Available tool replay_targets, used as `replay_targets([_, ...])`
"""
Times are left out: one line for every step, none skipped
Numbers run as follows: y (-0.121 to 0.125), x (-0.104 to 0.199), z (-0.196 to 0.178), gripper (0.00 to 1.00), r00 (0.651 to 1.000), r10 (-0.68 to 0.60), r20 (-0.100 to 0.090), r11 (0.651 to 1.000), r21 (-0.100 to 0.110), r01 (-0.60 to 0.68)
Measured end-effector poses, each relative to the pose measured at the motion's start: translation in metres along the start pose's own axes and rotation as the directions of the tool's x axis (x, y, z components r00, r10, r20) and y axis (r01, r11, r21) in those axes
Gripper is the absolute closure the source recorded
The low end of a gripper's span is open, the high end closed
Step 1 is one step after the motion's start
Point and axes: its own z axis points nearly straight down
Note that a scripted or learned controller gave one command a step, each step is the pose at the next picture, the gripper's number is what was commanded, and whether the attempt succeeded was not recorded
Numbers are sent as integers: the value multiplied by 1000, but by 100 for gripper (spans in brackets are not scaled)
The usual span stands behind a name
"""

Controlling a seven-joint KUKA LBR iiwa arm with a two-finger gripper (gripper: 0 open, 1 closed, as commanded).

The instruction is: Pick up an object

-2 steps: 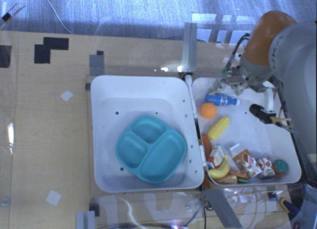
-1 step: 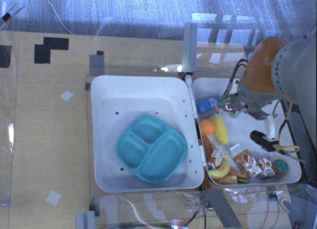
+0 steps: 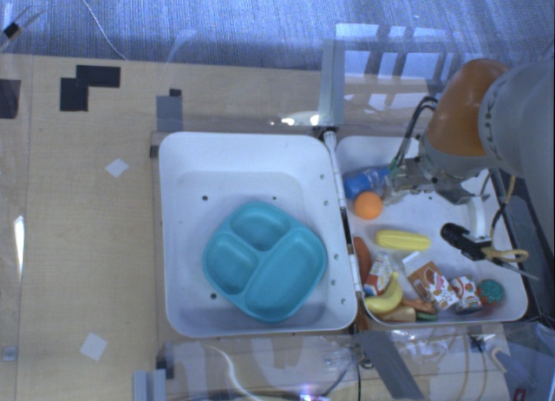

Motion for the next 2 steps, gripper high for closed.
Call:
replay_targets([18, 5, -51, 100, 984, 179, -2, 984, 15, -179])
replay_targets([21, 6, -62, 100, 985, 173, -2, 985, 10, -173])
